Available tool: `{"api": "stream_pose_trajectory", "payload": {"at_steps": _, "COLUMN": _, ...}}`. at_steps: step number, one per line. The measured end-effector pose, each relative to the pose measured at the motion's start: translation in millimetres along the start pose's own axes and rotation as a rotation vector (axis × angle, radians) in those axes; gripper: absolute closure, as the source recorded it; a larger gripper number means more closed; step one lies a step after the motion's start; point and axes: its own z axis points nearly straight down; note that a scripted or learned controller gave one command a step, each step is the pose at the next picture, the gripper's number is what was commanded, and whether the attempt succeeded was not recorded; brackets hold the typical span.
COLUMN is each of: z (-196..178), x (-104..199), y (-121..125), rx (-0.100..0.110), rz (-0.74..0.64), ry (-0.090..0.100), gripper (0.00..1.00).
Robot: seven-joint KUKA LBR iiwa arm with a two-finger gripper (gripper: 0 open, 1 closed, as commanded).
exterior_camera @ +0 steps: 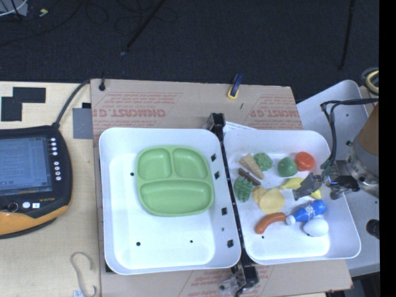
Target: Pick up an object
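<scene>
Fingers of your gripper (307, 189) look spread, grasping nothing, at frame right over the small yellow plastic piece (294, 182); it seems light, rigid, slippery, so pinch its middle.

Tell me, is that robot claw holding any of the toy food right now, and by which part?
It cannot be told. The gripper sits low in the right bin, over the yellow pieces and above the blue bottle, but no item shows between its fingers.

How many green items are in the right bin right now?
3. One at the back beside the cone, one round one left of the red ball, one near the divider. More may sit hidden beneath the gripper.
</scene>
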Motion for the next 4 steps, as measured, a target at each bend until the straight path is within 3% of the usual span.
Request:
{"api": "stream_pose_trajectory", "payload": {"at_steps": 2, "z": 131, "x": -4, "y": 0, "rx": 0.005, "rz": -0.001, "ry": 0.003, "gripper": 0.0}}
{"api": "stream_pose_trajectory", "payload": {"at_steps": 3, "z": 157, "x": 0, "y": 5, "rx": -0.011, "rz": -0.003, "ry": 0.007, "gripper": 0.0}}
{"api": "stream_pose_trajectory", "payload": {"at_steps": 4, "z": 149, "x": -2, "y": 5, "rx": -0.006, "rz": 0.001, "ry": 0.01, "gripper": 1.0}}
